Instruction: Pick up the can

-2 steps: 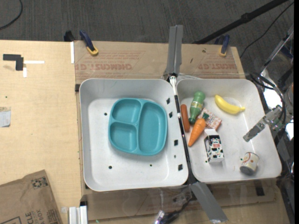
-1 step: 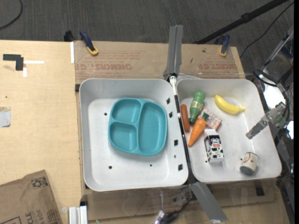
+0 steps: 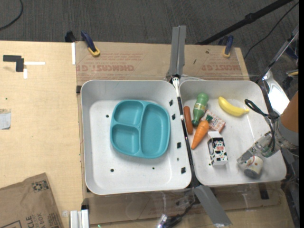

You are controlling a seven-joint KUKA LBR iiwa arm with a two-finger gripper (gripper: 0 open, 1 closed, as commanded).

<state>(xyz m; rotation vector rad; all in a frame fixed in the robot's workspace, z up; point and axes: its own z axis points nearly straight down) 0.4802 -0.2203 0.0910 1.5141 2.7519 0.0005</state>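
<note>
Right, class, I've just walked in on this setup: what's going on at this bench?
A robot arm reaches in from the right, its gripper low in the right bin, right at a can lying near the front corner. Whether it grips the can is unclear. A banana, carrot, green bottle and small carton lie nearby. The left bin holds a teal divided plate.

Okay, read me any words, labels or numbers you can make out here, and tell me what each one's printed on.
"CHEMCZ...", red print seen upside down, twice on the cardboard sheet behind the bins; the rest is too blurred.
"...CLE" and "BOX", cut off at the picture's edge, beside a recycling sign, on the cardboard box at lower left.
Small milk carton: black-and-white print, too small to read.
Snack packet, green bottle, can by the gripper: labels unreadable.
</note>
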